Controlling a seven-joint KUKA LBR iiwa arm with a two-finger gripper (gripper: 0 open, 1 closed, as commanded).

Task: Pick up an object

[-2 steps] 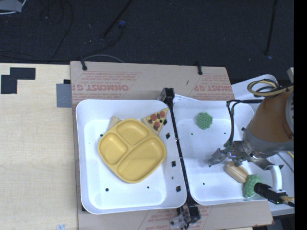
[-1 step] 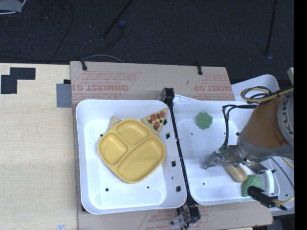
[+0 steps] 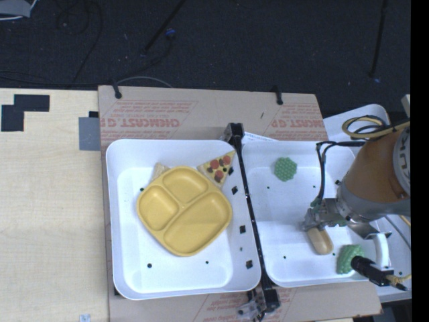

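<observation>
My gripper (image 3: 320, 220) hangs low in the right bin (image 3: 281, 263), directly over the upper end of a tan bun (image 3: 322, 241) lying lengthwise on the floor. How my jaws stand I cannot tell. The bun looks light, smooth and rounded, probably slightly soft, so I judge it best pinched across its narrow middle. A green brush (image 3: 348, 259) lies just beside it; a green ball (image 3: 285, 168) sits well apart. A yellow plate (image 3: 185, 210) fills the left bin (image 3: 127, 180).
</observation>
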